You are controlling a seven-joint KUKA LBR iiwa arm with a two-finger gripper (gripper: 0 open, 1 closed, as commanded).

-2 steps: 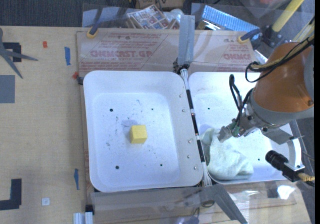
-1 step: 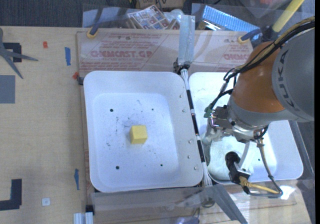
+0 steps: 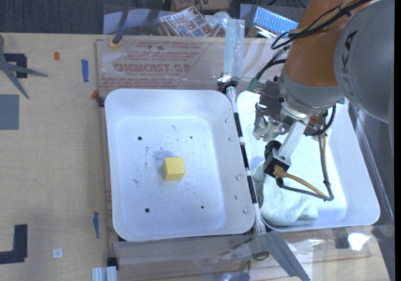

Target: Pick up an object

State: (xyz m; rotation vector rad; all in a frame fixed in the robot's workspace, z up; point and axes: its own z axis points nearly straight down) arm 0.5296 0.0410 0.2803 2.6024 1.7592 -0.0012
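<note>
A small yellow block (image 3: pixel 174 168) lies mid-floor in the left bin (image 3: pixel 125 110).

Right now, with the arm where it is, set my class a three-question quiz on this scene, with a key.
1. True or false: the yellow block lies in the view's left bin.
2. The hand hovers over: A) the left bin, B) the right bin, C) the bench.
3. Fill in: the crumpled cloth is coloured ___.
Key: 1 true; 2 B; 3 white.
</note>
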